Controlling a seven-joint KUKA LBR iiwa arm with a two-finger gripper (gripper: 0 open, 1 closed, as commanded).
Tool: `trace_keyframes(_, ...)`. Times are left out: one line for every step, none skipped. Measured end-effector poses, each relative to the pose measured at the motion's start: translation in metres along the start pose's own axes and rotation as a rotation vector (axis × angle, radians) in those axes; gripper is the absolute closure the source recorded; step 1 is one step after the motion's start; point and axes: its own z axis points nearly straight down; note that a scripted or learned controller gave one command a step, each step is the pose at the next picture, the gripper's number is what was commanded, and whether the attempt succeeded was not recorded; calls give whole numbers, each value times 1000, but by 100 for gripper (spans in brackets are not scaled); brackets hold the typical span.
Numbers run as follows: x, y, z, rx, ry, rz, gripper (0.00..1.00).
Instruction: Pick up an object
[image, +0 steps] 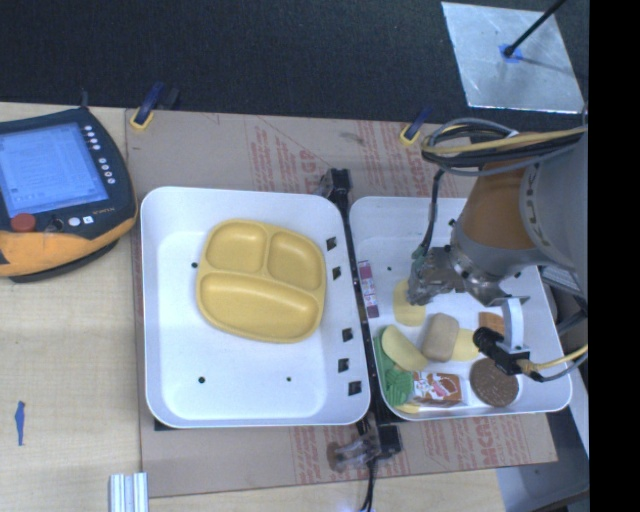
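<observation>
Jaws (428, 282) sit low in the right bin (375, 215), over its left-middle part, pointing toward a pale yellow piece (408, 308) by the bin's left wall. How far they are parted cannot be told from this slanted view, and nothing shows between them. Grey arm (555, 215) with its orange band (495, 215) comes in from the right, cables looping above it.

Right bin contents, clustered in the lower half: tan block (439, 336) just below the jaws, apart from them; yellow banana-like piece (402, 350) touching the block's left side; green item (392, 384) under that; red and white packet (438, 388) near the front wall; brown round disc (494, 383) at the front right; small orange bit (490, 322) right of the block. Black and white part (505, 340) of the wrist hangs over the disc.

Left bin (165, 300) holds a yellow divided plate (262, 280), three compartments, lying flat in the upper middle. Black clips (342, 300) line the seam between the bins.

Bench (70, 380) carries a tablet-like control pendant (55, 185) with a lit screen at far left, well apart from both bins. Brown cardboard sheet (250, 135) lies under the bins.
</observation>
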Motion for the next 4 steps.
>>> trace_keyframes(-48, -32, -51, -7, -4, 9, 100)
trace_keyframes(-45, -32, -48, -4, -1, 4, 0)
trace_keyframes(-40, -90, 13, 4, 1, 5, 0)
trace_keyframes(-1, -34, 10, -8, -1, -3, 0)
